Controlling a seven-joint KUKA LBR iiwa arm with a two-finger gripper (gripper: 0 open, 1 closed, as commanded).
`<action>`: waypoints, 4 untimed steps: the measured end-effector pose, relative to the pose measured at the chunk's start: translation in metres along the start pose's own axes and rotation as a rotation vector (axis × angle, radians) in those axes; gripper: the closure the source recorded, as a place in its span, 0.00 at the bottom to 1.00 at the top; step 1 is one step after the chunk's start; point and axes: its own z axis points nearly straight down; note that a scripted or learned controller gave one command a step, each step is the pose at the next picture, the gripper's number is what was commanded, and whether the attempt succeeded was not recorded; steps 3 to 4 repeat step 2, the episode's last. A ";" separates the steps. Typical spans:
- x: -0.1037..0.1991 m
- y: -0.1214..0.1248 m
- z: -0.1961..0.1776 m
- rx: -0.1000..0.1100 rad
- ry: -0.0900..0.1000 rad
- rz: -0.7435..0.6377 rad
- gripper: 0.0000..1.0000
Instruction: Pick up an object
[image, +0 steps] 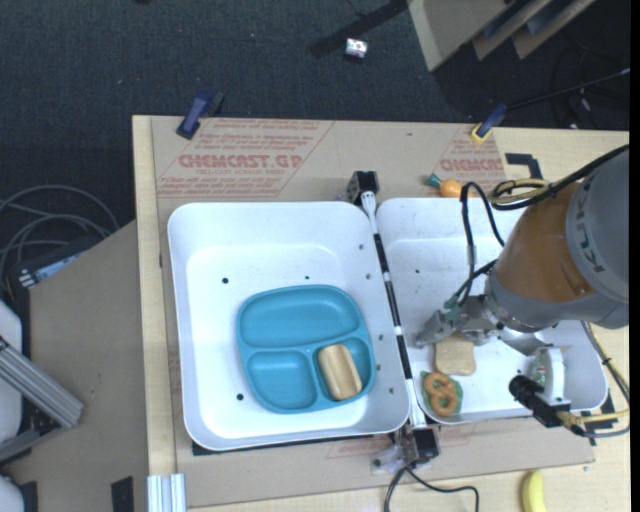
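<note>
In the right bin (425, 245), a flat beige slice like toast (455, 359) lies near the front left corner. Just in front of it sits a small pretzel-shaped piece, orange and green (441, 393). My gripper (458, 328) hangs low over the slice's far edge, and the arm's grey and orange body hides the bin's right half. I cannot make out whether it touches the slice. In the left bin (200, 262), a blue divided plate (292, 318) carries a tan roll (340, 371) in its front right compartment.
A black ridge (385, 290) marks where the two bins meet. Cables (478, 215) run along the arm over the right bin's back. A small orange object (452, 187) lies on the board behind it, and a yellow one (533, 491) near the front edge.
</note>
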 end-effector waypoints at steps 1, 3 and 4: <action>0.000 0.000 -0.010 -0.001 -0.001 0.001 1.00; 0.065 0.051 -0.101 -0.005 -0.001 -0.002 1.00; 0.065 0.051 -0.101 -0.005 -0.001 -0.002 1.00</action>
